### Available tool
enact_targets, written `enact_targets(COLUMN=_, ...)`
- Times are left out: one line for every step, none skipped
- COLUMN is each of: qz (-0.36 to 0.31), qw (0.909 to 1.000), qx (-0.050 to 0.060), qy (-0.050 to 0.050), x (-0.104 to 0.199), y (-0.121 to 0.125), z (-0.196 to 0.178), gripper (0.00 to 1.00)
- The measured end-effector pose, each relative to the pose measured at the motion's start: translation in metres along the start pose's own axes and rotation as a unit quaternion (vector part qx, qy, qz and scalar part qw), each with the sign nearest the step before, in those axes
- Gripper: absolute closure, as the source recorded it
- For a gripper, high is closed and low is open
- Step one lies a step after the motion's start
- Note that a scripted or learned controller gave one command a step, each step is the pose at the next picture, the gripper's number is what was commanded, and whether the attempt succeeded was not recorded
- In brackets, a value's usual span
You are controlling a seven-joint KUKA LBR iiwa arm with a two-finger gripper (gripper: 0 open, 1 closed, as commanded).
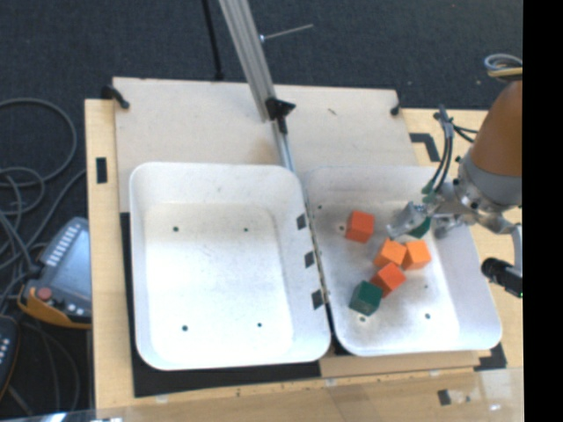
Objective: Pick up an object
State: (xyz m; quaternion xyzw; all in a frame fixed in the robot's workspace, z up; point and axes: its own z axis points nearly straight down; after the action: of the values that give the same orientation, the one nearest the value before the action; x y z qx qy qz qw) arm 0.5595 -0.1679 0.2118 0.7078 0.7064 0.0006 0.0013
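In the right bin (457, 323) lie several small blocks. An orange-red block (359, 226) sits alone toward the bin's middle. Two orange blocks (392, 253) (417, 254) lie side by side, an orange-red block (390, 278) just below them, and a dark green block (366, 297) lowest. My gripper (420, 221) hangs over the bin's right half, just above and to the right of the two orange blocks. A green bit shows at its tip, and I cannot tell what it is.
The left bin (149, 192) lies beside the right one. A slanted metal pole (251, 47) rises behind the bins. Cables and a handheld pendant (57, 275) lie on the floor to the left.
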Motion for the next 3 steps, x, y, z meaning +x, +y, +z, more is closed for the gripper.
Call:
enact_targets(qz=-0.001, qw=1.0, qx=-0.009, qy=-0.003, x=0.045, y=0.002, z=0.086, gripper=0.0)
enact_targets(qz=-0.001, qw=0.9999, qx=-0.014, qy=-0.004, x=0.053, y=0.024, z=0.092, gripper=0.0)
enact_targets(qz=-0.001, qw=1.0, qx=-0.009, qy=-0.001, x=0.057, y=0.039, z=0.096, gripper=0.0)
